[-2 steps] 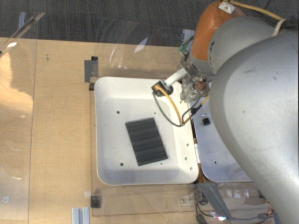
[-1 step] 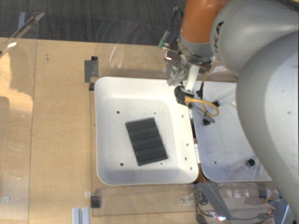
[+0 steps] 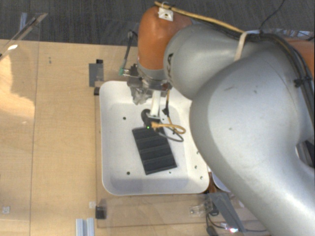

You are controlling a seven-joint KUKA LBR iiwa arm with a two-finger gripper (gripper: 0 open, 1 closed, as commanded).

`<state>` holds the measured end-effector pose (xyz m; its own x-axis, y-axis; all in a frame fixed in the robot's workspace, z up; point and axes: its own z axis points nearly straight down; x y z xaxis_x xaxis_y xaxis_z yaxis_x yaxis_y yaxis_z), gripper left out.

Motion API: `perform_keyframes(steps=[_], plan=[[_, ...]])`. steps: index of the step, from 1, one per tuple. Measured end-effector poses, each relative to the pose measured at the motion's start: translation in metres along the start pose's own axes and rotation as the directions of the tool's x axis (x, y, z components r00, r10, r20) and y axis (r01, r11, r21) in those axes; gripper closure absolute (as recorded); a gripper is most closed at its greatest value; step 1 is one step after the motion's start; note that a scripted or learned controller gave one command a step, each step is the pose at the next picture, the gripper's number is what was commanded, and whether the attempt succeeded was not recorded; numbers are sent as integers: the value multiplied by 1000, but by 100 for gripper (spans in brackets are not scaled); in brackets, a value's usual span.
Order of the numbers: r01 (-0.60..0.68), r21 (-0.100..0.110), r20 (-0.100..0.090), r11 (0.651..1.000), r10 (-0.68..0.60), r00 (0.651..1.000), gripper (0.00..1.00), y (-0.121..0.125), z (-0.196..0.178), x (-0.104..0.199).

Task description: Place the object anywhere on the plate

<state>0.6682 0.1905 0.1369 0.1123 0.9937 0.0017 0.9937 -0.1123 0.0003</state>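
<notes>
A dark ribbed rectangular slab (image 3: 154, 151) lies flat in the white bin (image 3: 114, 146), slightly turned, near the bin's middle. My gripper (image 3: 140, 96) hangs over the far part of the same bin, below the orange band of the wrist (image 3: 152, 38). It is apart from the slab, above and beyond the slab's far end. Nothing shows between its tips. The big grey arm (image 3: 246, 117) hides the right side of the bench.
The bin's left half and near wall (image 3: 147, 187) are bare white. Black brackets (image 3: 97, 73) sit at the bin's far-left corner and near-left corner (image 3: 100, 211). Wooden bench (image 3: 49, 132) spreads to the left under a clear sheet.
</notes>
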Motion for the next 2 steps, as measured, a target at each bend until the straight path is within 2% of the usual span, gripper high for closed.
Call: perform_keyframes(steps=[1, 2], plan=[[377, -4, 0, 926, -377, 926, 100, -78, -26, -13], [350, -17, -3, 937, -350, 937, 100, -43, 44, 28]])
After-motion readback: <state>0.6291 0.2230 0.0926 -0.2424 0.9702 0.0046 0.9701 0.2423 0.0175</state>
